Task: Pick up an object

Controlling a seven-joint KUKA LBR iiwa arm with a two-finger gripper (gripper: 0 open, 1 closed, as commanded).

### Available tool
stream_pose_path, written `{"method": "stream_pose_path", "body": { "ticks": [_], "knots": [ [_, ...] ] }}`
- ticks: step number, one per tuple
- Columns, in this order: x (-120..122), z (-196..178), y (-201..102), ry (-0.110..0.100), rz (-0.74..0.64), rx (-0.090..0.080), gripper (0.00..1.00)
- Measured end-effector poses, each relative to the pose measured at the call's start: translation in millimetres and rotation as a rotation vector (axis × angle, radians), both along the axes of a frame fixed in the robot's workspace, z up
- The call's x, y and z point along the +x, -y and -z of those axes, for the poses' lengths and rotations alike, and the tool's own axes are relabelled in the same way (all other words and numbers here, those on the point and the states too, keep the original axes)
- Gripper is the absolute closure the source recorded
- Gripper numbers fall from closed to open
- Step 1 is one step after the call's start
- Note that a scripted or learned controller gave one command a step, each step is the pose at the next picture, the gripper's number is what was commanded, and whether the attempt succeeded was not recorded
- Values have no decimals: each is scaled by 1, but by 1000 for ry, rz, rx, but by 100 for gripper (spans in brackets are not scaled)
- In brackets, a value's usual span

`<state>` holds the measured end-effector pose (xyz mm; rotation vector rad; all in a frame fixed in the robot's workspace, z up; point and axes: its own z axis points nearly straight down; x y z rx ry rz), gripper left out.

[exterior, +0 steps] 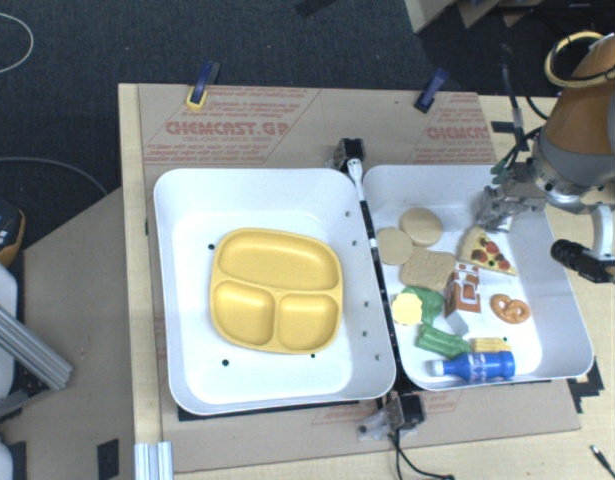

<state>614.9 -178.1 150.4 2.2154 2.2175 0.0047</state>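
Closest to my lens sat the blue bottle [475, 367], lying on its side along the near wall of the right bin [572, 318], well below the gripper [499, 211]. Just above that bottle I had a green piece [437, 342] and a yellow round piece [406, 310], both off to the gripper's lower left. From my desk I saw the gripper hanging over the bin's far right area, the grey arm [577, 138] with its orange band reaching in behind it. Whether the fingers were apart or together, I could not tell; metal blurred into bin there. Directly under the gripper and very near it lay the pizza slice [486, 252]. A pretzel [510, 309] rested further below, a red-and-white box [464, 293] beside it. Left of the gripper sat two tan discs [409, 234] and a tan slab [428, 267]. Far to its left, the left bin [177, 268] carried a yellow divided plate [276, 289].
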Motion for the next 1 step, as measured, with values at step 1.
{"method": "stream_pose_path", "body": {
  "ticks": [1],
  "knots": [
    [-4,-56,-8,1,-1,0,100]
  ]
}}
